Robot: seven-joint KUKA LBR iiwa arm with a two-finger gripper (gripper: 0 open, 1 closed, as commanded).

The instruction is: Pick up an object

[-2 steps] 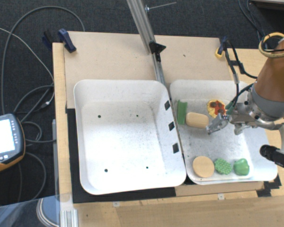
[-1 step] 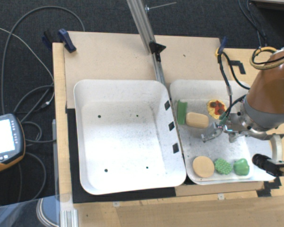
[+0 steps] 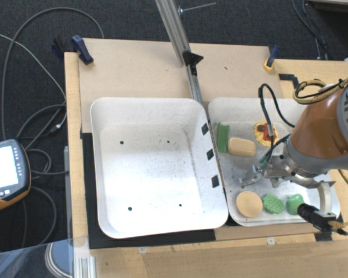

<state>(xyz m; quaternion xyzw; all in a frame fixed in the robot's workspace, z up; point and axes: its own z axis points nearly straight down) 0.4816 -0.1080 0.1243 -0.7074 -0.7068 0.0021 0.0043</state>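
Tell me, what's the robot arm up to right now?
Gripper low in right bin, holding nothing visible. Tan block, round tan piece, green pieces lie close around it.

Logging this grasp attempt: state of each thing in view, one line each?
gripper: low in the right bin, finger state unclear
right bin: holds all the objects
left bin: no objects in it
green block: lying by the bin's left wall
tan block: lying on its side
tan disc: lying flat
green textured piece: resting beside the disc
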